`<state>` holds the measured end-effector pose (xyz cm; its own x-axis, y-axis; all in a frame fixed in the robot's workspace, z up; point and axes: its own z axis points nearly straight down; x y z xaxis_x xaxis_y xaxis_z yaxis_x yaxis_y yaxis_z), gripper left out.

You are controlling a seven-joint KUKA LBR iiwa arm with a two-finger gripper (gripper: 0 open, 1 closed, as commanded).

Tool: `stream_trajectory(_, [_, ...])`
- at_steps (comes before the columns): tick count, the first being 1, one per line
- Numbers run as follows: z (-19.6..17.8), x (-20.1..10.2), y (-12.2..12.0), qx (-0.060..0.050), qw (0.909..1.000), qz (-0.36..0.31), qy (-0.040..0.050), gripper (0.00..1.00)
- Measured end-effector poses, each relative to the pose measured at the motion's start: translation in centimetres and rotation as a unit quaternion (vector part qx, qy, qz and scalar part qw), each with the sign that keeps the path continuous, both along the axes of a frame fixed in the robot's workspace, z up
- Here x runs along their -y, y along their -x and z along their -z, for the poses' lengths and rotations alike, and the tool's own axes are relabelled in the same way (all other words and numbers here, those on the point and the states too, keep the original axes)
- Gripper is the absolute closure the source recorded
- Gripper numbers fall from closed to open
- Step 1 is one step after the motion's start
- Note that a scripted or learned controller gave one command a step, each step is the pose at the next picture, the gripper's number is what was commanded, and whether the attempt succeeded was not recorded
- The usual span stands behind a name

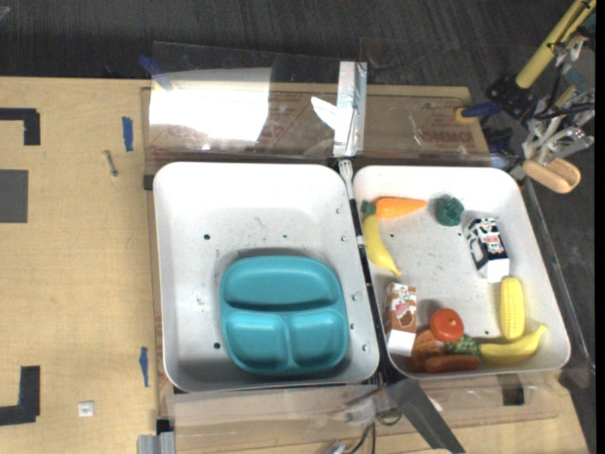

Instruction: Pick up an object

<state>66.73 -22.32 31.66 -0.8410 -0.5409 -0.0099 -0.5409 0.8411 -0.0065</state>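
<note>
So the surface (66, 253) is a tan board with black tape marks (24, 126) and a few scraps of blue tape (127, 132) on it, and dark carpet (284, 8) runs behind it. A clear plastic sheet (217, 112) lies just behind the two bins and catches a lot of glare.

The left bin (189, 197) holds one thing, a teal divided plate (282, 315) lying flat toward the near side.

The right bin (425, 263) has all the toy food. At the far end a carrot (402, 207) lies beside a dark green lump (448, 210), maybe broccoli. A banana (379, 245) runs along the left wall just below the carrot. A cow-print milk carton (487, 246) lies toward the right wall, with a corn cob (511, 306) just below it. A second banana (513, 348) curves along the near right corner. A tomato (447, 324) sits next to a small printed box (402, 310), with a reddish toy (444, 359) tucked against the near wall.

The pincer (553, 135) sits off past the right bin's far right corner, outside both bins and touching none of the items. It's too cluttered there to tell if it's apart or together.
</note>
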Motion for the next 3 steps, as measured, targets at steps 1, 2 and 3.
stream_trajectory(1, [0.7, -0.1, -0.1, -0.003, 0.9982, -0.059, -0.0001, 1.0])
stream_trajectory(2, [-0.6, -0.2, -0.1, 0.0, 0.9912, -0.132, 0.0016, 1.0])
stream_trajectory(3, [-0.5, -0.2, -0.2, 0.0, 0.9779, -0.209, 0.0022, 1.0])
